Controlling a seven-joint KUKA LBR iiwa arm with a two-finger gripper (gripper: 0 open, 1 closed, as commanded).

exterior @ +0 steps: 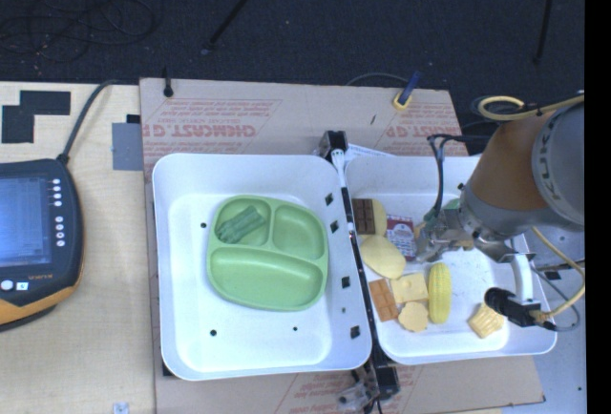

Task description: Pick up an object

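My gripper hangs low in the right bin, just above a yellow corn cob and right of a pale yellow lemon-like piece. A small red and white packet lies just left of the gripper. Other pieces in this bin are a brown block, a tan cracker, a yellow cheese slice, a round yellow chip and a yellow wedge. Whether anything sits between the fingers is hidden.
The left bin holds a green divided plate with a green piece in its top-left compartment. A ridge divides the two bins. A teach pendant lies at the far left of the bench.
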